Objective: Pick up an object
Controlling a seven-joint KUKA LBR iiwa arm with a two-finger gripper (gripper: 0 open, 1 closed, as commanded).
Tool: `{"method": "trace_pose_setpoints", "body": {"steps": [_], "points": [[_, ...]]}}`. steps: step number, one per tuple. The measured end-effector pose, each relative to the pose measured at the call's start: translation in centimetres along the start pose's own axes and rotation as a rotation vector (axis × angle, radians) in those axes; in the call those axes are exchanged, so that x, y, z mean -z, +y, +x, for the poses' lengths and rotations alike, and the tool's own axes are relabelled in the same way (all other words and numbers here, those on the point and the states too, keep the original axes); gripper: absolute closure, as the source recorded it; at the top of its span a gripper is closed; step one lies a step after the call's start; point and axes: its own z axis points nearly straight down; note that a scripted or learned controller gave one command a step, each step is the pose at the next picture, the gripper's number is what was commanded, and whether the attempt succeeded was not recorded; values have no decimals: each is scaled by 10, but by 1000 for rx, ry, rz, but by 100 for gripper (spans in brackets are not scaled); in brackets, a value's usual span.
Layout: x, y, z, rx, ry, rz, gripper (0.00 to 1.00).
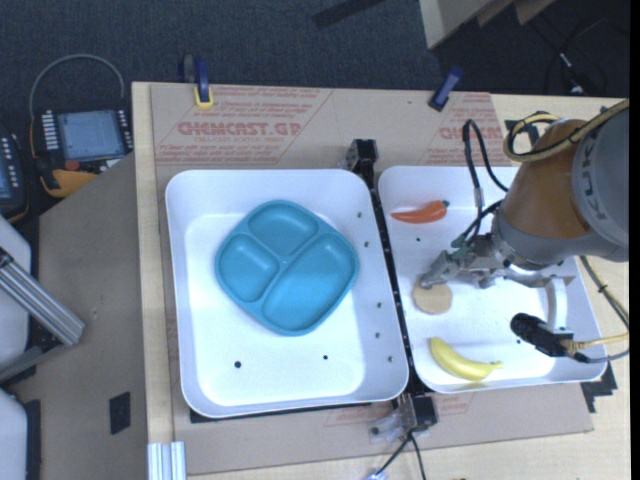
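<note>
In the right bin lie three small things: an orange-red chili pepper near the far left, a tan round cookie in the middle left, and a yellow banana near the front edge. My gripper hangs low over the bin, its metal fingers pointing left and down, just above the cookie's far edge. Nothing shows between the fingers. The arm's orange band sits to the right above them.
The left bin holds a blue sectioned plate at its middle. A black divider runs between the two bins. The bench's cardboard-coloured top surrounds both bins, with clamps at its far edge.
</note>
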Motion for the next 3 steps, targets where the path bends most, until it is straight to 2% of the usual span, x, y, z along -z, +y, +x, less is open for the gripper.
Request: {"method": "trace_pose_setpoints", "body": {"steps": [1,3], "points": [[12,2,1,0,0,-7,100],[134,3,-5,2,-5,-6,100]]}}
